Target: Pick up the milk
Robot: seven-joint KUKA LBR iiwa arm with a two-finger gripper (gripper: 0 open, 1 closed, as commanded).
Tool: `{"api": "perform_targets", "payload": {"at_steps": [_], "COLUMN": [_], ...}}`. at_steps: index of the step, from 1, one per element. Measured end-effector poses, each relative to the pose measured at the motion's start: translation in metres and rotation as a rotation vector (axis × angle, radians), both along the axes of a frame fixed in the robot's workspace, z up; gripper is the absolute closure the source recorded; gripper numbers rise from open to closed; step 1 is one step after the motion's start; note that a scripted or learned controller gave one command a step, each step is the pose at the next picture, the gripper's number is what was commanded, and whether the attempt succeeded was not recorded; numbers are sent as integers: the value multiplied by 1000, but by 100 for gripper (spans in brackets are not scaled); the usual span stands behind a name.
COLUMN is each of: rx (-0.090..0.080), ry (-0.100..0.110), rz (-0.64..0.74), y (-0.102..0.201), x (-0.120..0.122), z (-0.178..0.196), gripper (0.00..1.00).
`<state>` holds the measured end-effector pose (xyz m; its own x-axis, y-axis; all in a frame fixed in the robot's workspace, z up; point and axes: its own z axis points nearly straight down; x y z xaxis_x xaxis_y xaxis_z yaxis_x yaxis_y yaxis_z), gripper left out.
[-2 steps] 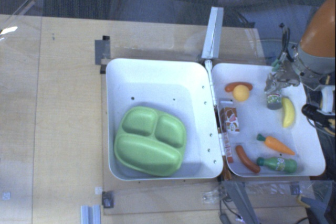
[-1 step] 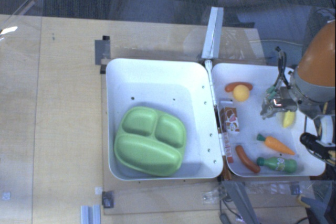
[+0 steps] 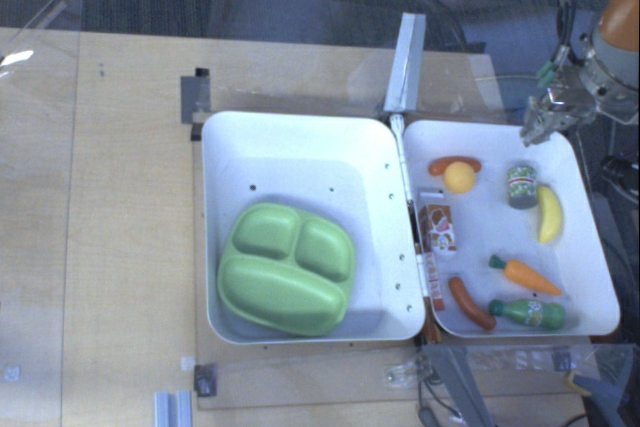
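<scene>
We find the gripper [image 3: 545, 120] poised over the back right corner of the right bin [image 3: 590, 245], at its far rim, with the arm [image 3: 615, 35] reaching in from the right; from this slant its tips blur into wiring, so we cannot tell how it is set, and nothing appears held. That spot reads to us as a waiting station — high and off to the side, leaving the contents below in clear view. The milk [image 3: 438, 227] is, by our reading, the small brown-and-white carton lying flat against the bin's left wall, next to the divider; the print is too small to confirm. It sits well apart from the gripper, across the bin toward the left and nearer the camera. Just behind it lie an orange ball [image 3: 459, 177] and a red piece touching that ball; in front, close to the wall, a sausage [image 3: 470, 303]. A can [image 3: 521, 186], a banana [image 3: 549, 214], a carrot [image 3: 527, 276] and a green bottle [image 3: 528, 314] fill the right half. In the left bin [image 3: 300, 140] a green tray [image 3: 286, 267] rests upside down — no part of this job. We judge the approach not yet begun, and the wall beside the carton will likely crowd one side of any grasp.
</scene>
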<state>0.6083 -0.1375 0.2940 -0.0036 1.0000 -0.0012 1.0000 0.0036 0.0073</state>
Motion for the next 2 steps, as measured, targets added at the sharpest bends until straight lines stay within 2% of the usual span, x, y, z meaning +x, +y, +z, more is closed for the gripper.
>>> {"api": "perform_targets", "payload": {"at_steps": [1,2], "rx": [-2,-3], "ry": [2,0], "rz": [280,424], "y": [-30,-12], "x": [15,54], "z": [-38,-74], "gripper": [100,100]}}
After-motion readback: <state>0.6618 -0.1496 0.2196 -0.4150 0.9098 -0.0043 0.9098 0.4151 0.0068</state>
